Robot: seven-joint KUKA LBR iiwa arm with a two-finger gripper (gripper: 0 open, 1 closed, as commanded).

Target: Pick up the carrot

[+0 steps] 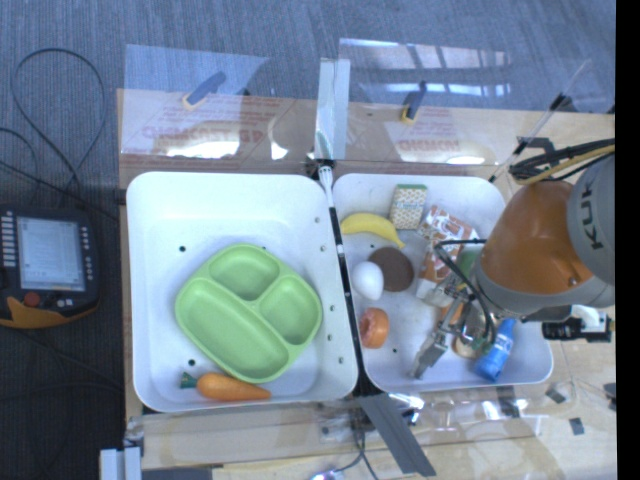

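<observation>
This is a robotics lab set up for testing. A wooden worktop (560, 448) carries two shallow white bins (160, 268) fenced by clear plastic screens (335, 108), and an industrial arm (545, 243) in grey and orange reaches over them. Far to the left of the fingers, a teach pendant (45, 263) with a lit screen and trailing black cable (60, 68) lies on grey office carpet (300, 8).

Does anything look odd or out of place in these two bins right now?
One thing: the carrot lies in the left bin beside the green plate, while the gripper is down in the right bin. Nothing looks spilled or broken.
</observation>
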